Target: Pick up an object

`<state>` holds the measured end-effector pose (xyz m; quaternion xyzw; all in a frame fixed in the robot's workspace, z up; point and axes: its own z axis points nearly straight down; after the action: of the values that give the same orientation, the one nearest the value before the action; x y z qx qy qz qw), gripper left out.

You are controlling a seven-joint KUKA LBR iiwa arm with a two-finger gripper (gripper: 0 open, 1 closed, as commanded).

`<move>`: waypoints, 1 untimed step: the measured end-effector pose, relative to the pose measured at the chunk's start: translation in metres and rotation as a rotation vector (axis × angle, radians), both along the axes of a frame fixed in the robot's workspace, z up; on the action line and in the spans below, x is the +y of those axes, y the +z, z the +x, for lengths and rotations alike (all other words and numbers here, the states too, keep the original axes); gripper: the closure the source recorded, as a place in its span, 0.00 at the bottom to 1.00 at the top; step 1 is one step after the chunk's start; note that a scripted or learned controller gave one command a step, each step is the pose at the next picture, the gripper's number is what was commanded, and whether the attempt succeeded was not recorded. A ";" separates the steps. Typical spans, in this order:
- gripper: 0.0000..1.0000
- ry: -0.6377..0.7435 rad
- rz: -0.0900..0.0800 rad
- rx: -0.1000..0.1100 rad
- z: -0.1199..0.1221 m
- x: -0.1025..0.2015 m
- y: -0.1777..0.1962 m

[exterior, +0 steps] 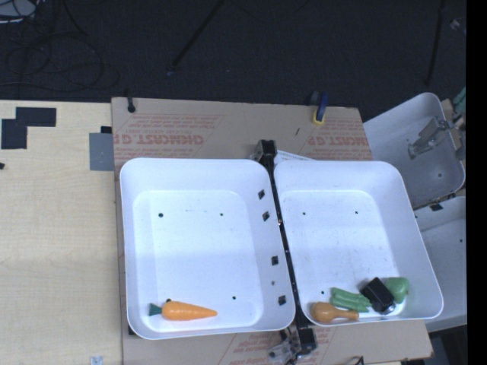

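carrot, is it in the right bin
No, the orange carrot lies alone near the front edge of the left bin.

A black block (pixel 378 294) covers part of the green toy (pixel 395 287) and the green pods (pixel 349 299) in the right bin (pixel 415 226)'s near corner.

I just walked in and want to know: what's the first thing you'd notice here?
The bright orange toy carrot jumps out, lying alone near the front edge of the left bin. In the front right corner of the right bin sits a small huddle: a tan pear, a green pea pod, a black block and a green lump behind it.
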<state>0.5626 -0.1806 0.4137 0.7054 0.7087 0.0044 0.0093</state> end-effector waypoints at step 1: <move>1.00 -0.001 0.006 0.022 -0.004 0.000 0.000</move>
<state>0.5589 -0.1804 0.4133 0.7057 0.7085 -0.0014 -0.0004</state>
